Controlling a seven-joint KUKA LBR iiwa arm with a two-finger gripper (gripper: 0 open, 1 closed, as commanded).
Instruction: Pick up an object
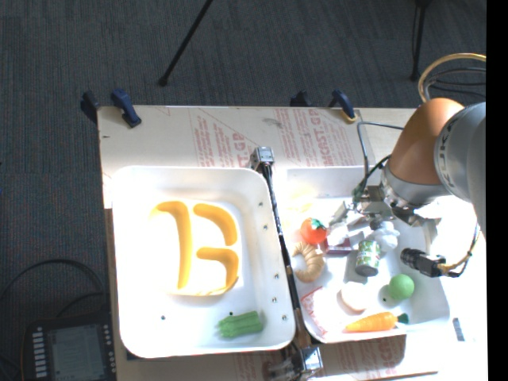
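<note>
Carrot point(371, 321) in right bin point(432, 312); pincer point(367, 230) above small can point(367, 256).

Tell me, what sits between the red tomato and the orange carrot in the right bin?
In the camera view, a tan pretzel-like ring and a pale round disc lie between the tomato and the carrot.

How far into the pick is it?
Early. Done: the arm is over the right bin, with its gripper low among the clutter near the small green can and tomato. In hand: nothing visibly held. Left: grasp and lift; the carrot and green ball lie untouched.
</note>
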